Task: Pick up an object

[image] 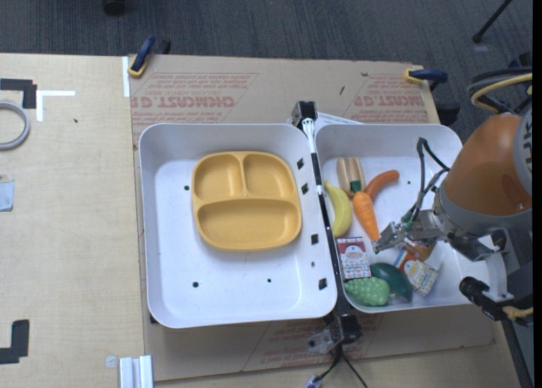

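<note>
The gripper [396, 236] is low in the right bin [440, 136], and whether its jaws are parted cannot be told. The arm [487, 179] is cut off by the picture's right edge and hides the bin's right wall. A small packet [421, 276] near the bin's front edge is partly covered, its print too small to read.

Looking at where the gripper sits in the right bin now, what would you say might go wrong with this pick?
1. The gripper hangs amid tightly packed items; closing could catch the carrot and the small packet together, or neither.
2. The banana lies against the bin divider, so nudged items may jam there.
</note>
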You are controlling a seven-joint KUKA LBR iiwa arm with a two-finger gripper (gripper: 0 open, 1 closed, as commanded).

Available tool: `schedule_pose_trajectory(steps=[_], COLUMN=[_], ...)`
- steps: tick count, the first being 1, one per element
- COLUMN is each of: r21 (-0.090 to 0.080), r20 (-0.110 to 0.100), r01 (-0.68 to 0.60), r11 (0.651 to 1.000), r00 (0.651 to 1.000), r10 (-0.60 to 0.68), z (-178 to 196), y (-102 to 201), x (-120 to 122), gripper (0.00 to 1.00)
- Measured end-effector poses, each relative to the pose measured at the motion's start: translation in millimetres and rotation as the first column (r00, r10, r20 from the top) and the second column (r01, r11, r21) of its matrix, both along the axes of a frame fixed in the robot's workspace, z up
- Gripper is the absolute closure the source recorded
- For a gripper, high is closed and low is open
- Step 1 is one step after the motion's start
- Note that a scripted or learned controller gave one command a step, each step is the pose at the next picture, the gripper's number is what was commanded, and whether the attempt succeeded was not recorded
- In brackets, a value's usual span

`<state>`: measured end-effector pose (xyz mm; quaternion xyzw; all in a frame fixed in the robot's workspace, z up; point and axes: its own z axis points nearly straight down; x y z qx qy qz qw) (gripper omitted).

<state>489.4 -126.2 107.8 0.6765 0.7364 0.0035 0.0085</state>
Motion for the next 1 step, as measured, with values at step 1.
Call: schedule_pose_trajectory(steps=[1], r21=[-0.004], r20=[0.007], r01=[0.013], r11=[1.0], r00=[1.0], r10=[-0.013], z=[-5.2], y=[24.0], x=[62.5], gripper=[0.0])
